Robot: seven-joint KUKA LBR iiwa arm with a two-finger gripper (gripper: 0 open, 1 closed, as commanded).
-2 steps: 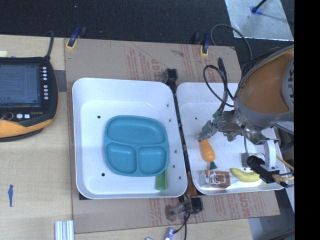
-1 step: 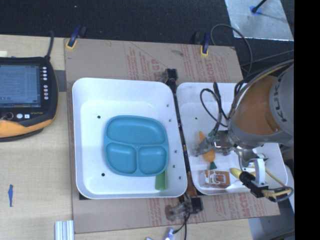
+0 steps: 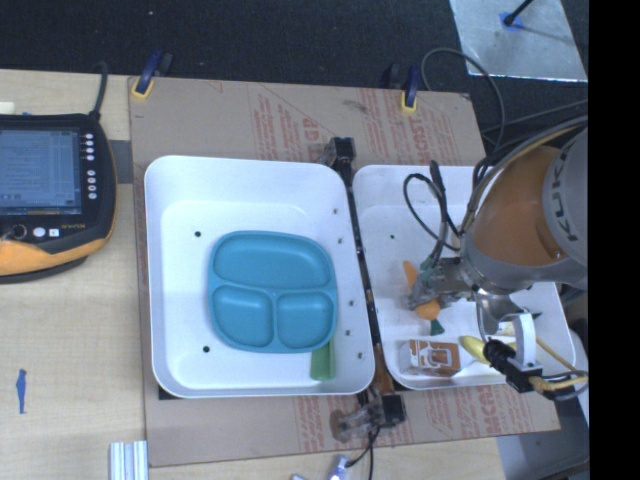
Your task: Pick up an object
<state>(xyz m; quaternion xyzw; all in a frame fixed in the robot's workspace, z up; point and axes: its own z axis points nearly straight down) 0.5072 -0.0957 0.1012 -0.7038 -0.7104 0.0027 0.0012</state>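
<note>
In the right bin [image 3: 388, 206] my gripper [image 3: 430, 289] is low over the floor, its dark body over a small cluster of orange pieces. One orange piece [image 3: 409, 271] sticks out at the gripper's upper left, and another [image 3: 429, 311] lies just below it. The gripper body hides whether anything is held. A small brown and white packet [image 3: 433, 355] lies near the bin's front edge, with a yellow object [image 3: 473, 346] to its right. The grey and orange arm [image 3: 520, 218] covers the bin's right side.
The left bin [image 3: 160, 268] holds a blue three-compartment plate [image 3: 271, 290], and a green object [image 3: 322, 362] lies by the plate's front right corner. Black cables [image 3: 432, 193] loop over the back of the right bin. A control pendant [image 3: 45, 183] lies on the bench at the far left.
</note>
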